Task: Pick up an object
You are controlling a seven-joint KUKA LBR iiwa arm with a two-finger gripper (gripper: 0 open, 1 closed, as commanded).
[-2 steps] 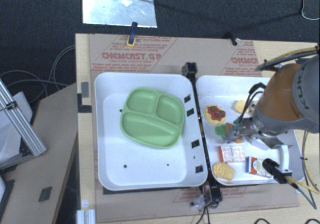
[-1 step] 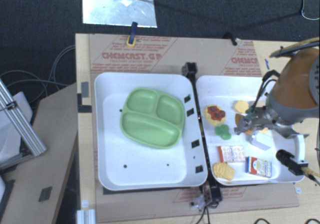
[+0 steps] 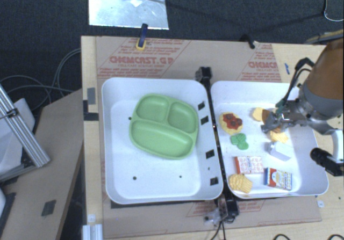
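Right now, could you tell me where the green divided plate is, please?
The green divided plate lies in the left white bin in the camera view, near its middle, across the divider from the toy foods.

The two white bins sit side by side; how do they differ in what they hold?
The left shallow white bin holds one large thing, a green divided plastic plate, lying flat. The right shallow white bin holds many small toy foods, among them a red-topped yellow piece and a green piece. The arm's end effector is over the right bin, not the left. Both bins are white, shallow and alike in size.
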